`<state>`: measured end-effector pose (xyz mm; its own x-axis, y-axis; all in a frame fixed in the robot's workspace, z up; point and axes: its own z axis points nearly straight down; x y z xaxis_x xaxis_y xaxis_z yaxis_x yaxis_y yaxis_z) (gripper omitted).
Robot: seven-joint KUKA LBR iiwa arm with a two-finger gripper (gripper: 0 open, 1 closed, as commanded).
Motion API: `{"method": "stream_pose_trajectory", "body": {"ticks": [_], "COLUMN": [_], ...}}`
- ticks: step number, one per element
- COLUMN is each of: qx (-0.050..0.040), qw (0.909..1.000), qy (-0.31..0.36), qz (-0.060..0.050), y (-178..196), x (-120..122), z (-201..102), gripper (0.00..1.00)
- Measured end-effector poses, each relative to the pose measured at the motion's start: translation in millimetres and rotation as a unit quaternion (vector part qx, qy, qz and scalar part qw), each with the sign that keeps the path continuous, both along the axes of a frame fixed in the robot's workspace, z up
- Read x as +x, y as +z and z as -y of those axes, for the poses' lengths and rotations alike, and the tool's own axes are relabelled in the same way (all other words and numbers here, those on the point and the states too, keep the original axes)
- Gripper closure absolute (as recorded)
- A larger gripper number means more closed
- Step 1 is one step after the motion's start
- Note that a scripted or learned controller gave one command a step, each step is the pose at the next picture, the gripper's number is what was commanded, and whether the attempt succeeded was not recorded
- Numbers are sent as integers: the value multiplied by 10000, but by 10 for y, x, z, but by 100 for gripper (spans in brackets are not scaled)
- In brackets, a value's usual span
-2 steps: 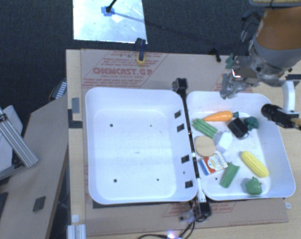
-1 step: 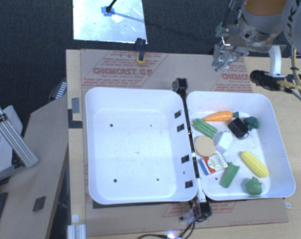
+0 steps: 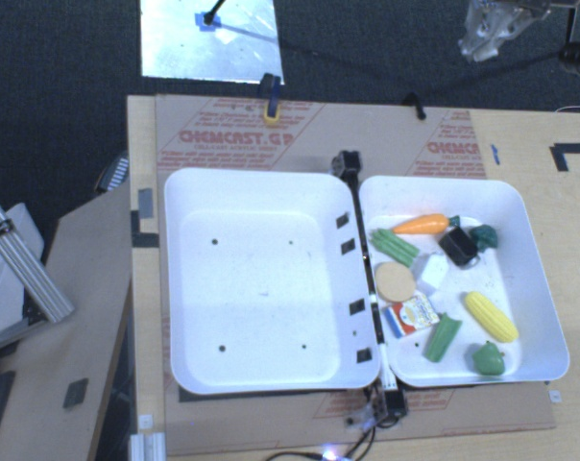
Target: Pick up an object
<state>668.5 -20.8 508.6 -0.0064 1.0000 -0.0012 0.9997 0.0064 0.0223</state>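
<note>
The right bin (image 3: 530, 248) holds several toy foods: an orange carrot (image 3: 421, 225), a green bean pod (image 3: 396, 248), a black block (image 3: 457, 246), a round tan disc (image 3: 396, 282), a yellow corn cob (image 3: 490, 316), a green cucumber (image 3: 443, 338), a green pepper (image 3: 489, 358) and a small red-and-white carton (image 3: 417, 312). My gripper (image 3: 486, 27) hangs high at the top right, well beyond the bench's far edge and far from the objects. Nothing shows between its fingers.
The left bin (image 3: 261, 286) lies beside the right one, joined by a black clipped divider (image 3: 362, 267). A shiny metal sheet (image 3: 211, 27) lies on the dark floor at the back. A yellow clamp (image 3: 271, 113) sits on the bench's far edge.
</note>
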Motion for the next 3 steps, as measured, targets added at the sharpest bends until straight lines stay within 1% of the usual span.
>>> {"method": "stream_pose_trajectory", "body": {"ticks": [1, 2, 3], "qx": [2, 14, -2], "qw": [10000, 10000, 10000], "qy": [-6, 2, -6], "qz": [-78, -93, -82], "y": [291, 284, 262], "x": [-1, -776, -61], "z": [30, -167, -132], "gripper": [100, 100, 100]}}
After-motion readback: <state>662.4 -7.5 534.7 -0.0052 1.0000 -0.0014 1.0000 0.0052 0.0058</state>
